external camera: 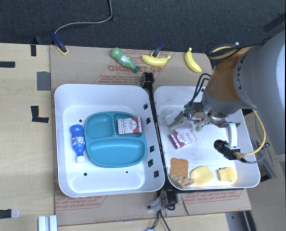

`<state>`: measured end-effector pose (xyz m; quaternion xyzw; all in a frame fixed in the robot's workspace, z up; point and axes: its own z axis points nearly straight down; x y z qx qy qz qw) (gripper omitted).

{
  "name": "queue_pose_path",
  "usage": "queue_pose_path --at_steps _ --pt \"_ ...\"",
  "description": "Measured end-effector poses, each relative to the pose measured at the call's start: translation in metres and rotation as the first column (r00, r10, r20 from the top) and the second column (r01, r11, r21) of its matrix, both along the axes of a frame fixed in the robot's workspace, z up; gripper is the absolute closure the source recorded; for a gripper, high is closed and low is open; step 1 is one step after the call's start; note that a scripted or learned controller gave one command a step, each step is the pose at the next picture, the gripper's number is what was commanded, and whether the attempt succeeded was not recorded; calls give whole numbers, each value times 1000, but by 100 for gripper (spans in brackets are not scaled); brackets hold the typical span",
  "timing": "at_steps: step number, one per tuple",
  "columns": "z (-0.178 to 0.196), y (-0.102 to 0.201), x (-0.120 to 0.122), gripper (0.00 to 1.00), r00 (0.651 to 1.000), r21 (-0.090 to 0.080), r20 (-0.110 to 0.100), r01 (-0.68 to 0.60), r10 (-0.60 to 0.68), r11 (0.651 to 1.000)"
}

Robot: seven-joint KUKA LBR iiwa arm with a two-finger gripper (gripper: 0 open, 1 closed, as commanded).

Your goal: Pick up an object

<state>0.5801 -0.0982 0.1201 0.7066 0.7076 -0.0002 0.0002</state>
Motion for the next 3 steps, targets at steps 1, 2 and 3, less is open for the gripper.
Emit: queue_pose_path --at_steps 1,2,3 --pt "-34 -2 2 0 1000 -1 0 1 -1 1000" --pt "-24 -3 3 100 1000 -4 3 0 0 1000" --pt "-24 -3 2 0 1000 -4 3 0 0 1000"
